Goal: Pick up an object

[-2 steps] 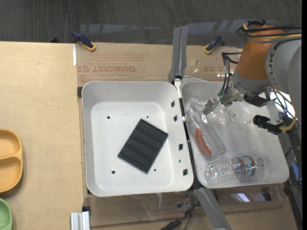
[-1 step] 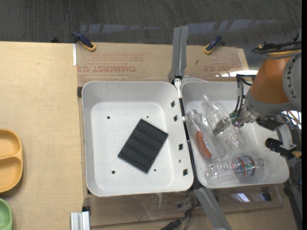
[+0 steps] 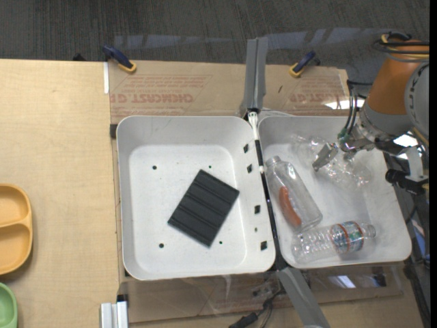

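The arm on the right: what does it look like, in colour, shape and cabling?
The arm is rounded and grey, with a broad orange band above the wrist. Thin dark cables run down beside the wrist. The gripper is small, of grey metal, with two short fingers.

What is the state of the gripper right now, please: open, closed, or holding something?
Gripper: over the right bin, by the crumpled clear plastic; open or closed cannot be told, and no object shows between its fingers.

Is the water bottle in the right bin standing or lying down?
Lying down: the water bottle rests on its side along the right bin's near edge, cap end toward the right.
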### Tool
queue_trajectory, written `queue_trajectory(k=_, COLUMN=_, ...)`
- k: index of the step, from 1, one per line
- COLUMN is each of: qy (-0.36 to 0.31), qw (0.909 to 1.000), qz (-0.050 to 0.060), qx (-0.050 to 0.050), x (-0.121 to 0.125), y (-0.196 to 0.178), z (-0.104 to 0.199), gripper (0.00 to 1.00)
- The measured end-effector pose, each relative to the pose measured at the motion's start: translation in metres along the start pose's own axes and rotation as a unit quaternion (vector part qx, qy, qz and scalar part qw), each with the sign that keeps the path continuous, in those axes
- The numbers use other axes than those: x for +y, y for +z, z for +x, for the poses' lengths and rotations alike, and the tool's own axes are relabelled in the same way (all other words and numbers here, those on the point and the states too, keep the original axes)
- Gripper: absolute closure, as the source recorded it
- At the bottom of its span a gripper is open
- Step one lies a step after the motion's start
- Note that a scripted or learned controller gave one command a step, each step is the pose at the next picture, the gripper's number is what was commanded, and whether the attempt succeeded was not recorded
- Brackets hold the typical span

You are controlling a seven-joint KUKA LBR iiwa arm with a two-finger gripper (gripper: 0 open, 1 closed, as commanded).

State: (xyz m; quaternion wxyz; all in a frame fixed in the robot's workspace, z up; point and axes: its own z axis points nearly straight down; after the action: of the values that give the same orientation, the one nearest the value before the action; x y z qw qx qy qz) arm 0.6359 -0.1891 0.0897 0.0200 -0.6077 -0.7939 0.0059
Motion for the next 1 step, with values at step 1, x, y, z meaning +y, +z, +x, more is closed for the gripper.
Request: queue_trajectory(k=1, qy=-0.042, qw=0.9989, qz=-0.016, qx=-0.013, x=-0.0288, y=-0.0010, z=0.0124, gripper=0.00)
